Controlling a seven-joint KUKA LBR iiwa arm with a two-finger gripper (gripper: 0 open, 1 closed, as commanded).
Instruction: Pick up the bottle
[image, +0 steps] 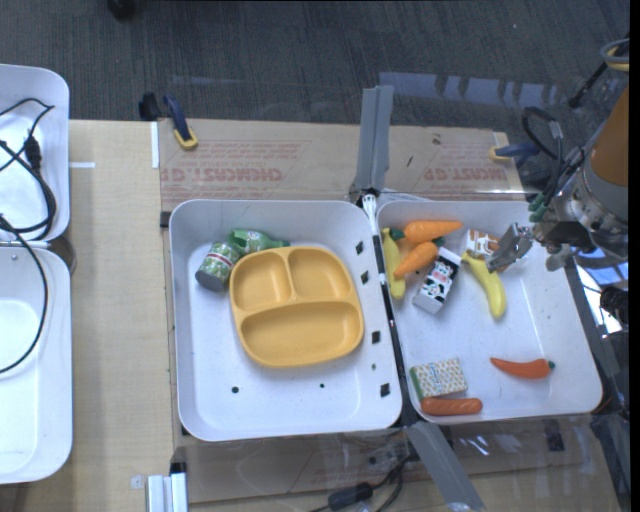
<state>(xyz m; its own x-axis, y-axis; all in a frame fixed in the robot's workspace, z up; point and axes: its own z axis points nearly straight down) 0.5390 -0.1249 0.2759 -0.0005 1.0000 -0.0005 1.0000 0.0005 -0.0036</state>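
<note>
Left bin (190, 330): crushed green bottle (228, 256) at 10 o'clock, lying on its side, touching the rim of the yellow divided plate (296, 305); label text unreadable. Cardboard (300, 160) behind the bins carries mirrored red print, not legible. Right bin (560, 390): two carrots (425, 240) at 11 o'clock, cow-print milk carton (437, 281) beside them, banana (488, 283) at centre, patterned block (439, 378) and sausage (452, 406) at 7 o'clock, chili (521, 367) at 5 o'clock. Gripper (512, 250) over the right bin at 1 o'clock, just beside the banana, fingers apart, nothing between them.
</note>
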